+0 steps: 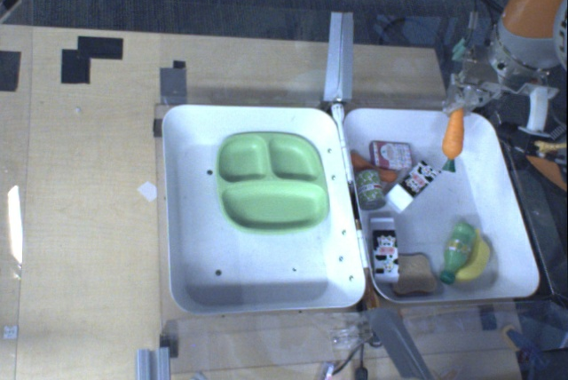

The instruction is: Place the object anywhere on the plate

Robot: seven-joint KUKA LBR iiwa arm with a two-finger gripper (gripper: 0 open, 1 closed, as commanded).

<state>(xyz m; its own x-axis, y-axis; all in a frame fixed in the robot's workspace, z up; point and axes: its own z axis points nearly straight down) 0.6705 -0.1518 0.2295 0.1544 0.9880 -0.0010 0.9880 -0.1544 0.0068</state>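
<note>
A green plate [271,180] with three compartments lies in the left white bin [191,218]. An orange toy carrot [453,135] hangs upright over the far right part of the right bin [515,218]. My gripper [462,101] is shut on the carrot's top end, and the carrot points down from between its fingers. The carrot is lifted off the bin floor. It is well to the right of the plate, with the divider between the bins in between.
In the right bin lie a red packet [390,154], a cow-patterned carton [421,178], a small can [370,189], a second cow-patterned carton [384,252], a brown lump [415,274], a green bottle [457,249] and a banana [480,259]. A metal post [340,59] stands behind the divider.
</note>
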